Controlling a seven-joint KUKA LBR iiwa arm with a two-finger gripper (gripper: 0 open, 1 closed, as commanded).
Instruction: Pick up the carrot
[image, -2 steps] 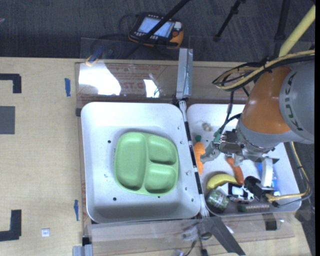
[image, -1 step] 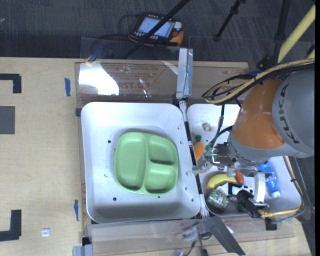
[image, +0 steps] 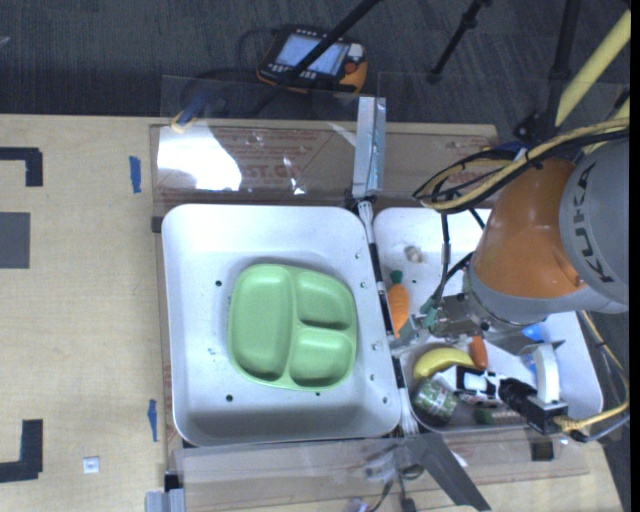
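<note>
The carrot (image: 398, 306) is a small orange piece with a green top. It lies in the right bin (image: 425, 228) close to that bin's left wall, pointing roughly up and down the view. The grey and orange arm (image: 530, 245) hangs over the middle of the right bin. My gripper (image: 438, 318) sits under the wrist, just right of the carrot and a little lower. Nothing is visibly held in it.
A yellow banana (image: 440, 360) lies below the gripper, beside a small orange piece (image: 479, 351) and a round can (image: 433, 398). A small white object (image: 412, 254) lies further back. The left bin (image: 190, 300) holds a green divided plate (image: 292, 325). Cables trail at the right.
</note>
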